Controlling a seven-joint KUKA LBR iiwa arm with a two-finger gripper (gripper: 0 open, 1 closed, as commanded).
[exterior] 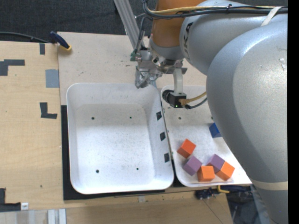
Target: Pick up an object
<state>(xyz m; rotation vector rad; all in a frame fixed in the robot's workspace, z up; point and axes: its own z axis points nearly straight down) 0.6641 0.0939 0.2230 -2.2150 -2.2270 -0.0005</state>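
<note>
A: Camera view: where is the gripper (141, 80)?
B: Above the left bin's (77, 125) far rim; I cannot tell its state.
A: The blocks?
B: Orange block (187, 148) and others, right bin (184, 125).

This was a robotics lab. A large grey industrial arm (243, 78) reached over a plywood surface (28, 139) marked with grey tape patches, where two white bins (74, 125) sat on a black mat beside loose cabling.
</note>
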